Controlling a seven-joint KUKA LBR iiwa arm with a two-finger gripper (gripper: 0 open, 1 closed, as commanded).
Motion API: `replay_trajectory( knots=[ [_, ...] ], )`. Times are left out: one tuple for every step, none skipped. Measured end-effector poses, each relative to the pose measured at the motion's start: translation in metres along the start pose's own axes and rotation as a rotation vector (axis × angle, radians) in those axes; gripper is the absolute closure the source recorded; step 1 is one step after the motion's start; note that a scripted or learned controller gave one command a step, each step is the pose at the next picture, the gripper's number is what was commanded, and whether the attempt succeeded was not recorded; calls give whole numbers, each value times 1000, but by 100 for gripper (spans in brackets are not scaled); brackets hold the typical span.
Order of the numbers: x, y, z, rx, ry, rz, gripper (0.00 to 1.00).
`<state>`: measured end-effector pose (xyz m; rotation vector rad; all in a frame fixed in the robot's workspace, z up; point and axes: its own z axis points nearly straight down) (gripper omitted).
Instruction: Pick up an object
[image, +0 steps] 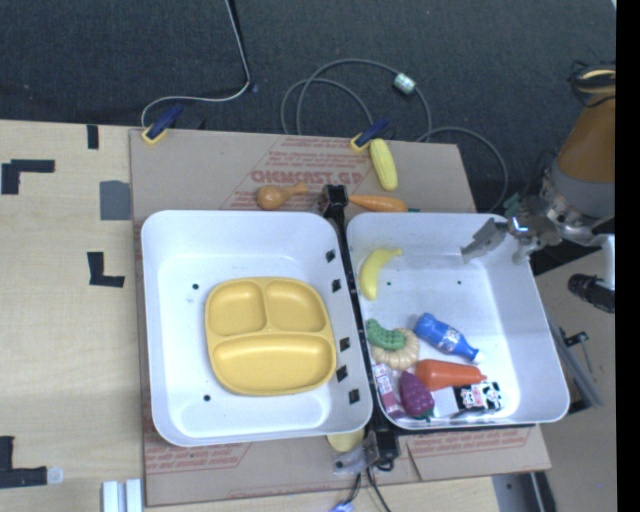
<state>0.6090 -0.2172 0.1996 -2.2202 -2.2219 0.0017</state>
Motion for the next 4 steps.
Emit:
replay_trajectory(
  knots=[
    [55,-53,29,7,4,-2,0],
    [74,-85,117,-5,-3,0,0],
    [73,-82,102,-10,-4,0,100],
    [135,-57,10,-11,2,-8,100]
  ],
)
